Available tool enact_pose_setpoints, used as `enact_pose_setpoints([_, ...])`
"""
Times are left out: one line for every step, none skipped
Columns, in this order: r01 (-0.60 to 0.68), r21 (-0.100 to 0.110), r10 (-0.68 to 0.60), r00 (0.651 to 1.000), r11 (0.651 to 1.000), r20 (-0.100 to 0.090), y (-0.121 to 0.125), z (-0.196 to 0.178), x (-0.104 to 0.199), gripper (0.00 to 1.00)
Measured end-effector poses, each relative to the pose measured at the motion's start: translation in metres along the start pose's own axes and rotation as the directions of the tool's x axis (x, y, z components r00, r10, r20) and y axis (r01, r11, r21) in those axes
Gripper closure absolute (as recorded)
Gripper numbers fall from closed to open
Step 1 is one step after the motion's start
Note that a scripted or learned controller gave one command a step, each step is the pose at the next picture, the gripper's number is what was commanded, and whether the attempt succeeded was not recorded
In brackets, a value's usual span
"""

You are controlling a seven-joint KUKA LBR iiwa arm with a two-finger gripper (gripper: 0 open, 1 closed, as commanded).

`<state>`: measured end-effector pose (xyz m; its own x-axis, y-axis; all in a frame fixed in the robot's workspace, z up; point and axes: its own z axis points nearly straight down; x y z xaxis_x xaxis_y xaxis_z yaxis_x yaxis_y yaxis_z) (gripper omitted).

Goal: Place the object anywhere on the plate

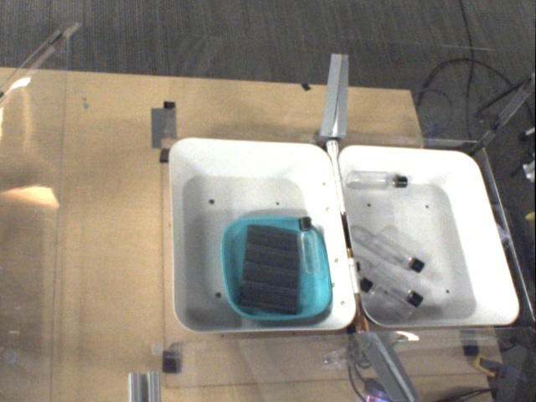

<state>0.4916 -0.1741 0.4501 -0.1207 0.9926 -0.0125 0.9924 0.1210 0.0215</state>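
A teal plate sits in the front right part of the left white bin. On it lies a dark ridged block, covering most of its middle. A clear tube with a black cap rests along the plate's right side, cap pointing to the back. Several more clear tubes with black caps lie in the right white bin: one at the back, one in the middle, one toward the front.
A grey metal bar rises behind the seam between the bins. Small clamps and brackets stand on the wooden bench around the bins. Cables run at the far right edge.
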Motion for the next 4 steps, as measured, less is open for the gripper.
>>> enact_pose_setpoints([0.058,0.011,-0.058,0.998,0.998,-0.008,0.084,0.016,-0.012,1.0])
enact_pose_setpoints([0.191,0.009,-0.191,0.982,0.982,-0.009,0.161,0.02,0.003,1.0])
enact_pose_setpoints([0.191,0.008,-0.191,0.981,0.981,-0.01,0.186,0.017,0.055,1.0])
enact_pose_setpoints([0.204,0.01,-0.204,0.979,0.979,-0.012,0.189,0.016,0.079,1.0])
